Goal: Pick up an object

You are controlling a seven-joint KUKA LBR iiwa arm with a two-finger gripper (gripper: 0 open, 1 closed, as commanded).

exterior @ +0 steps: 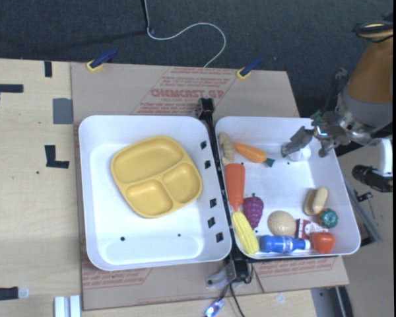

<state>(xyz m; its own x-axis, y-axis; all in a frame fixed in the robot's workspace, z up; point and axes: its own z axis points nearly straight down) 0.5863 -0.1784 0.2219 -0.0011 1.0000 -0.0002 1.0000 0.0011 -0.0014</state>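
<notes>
My gripper (pixel 309 145) hangs over the far right corner of the right bin (pixel 287 125), its two grey fingers spread apart with nothing between them. The bin holds several toy foods. A small orange carrot (pixel 251 153) lies just left of the gripper, with a pale root (pixel 226 147) beside it. Along the bin's left wall lie a larger carrot (pixel 235 183), a purple fruit (pixel 253 210) and a yellow corn cob (pixel 245 232). A tan bread roll (pixel 315 201) lies below the gripper.
The near right corner holds a beige potato (pixel 282 223), a blue bottle (pixel 284 244), a red tomato (pixel 323 242) and a teal ball (pixel 328 218). In the left bin (pixel 96 177) sits a yellow divided plate (pixel 157 176). A white cable (pixel 185 32) loops behind the bench.
</notes>
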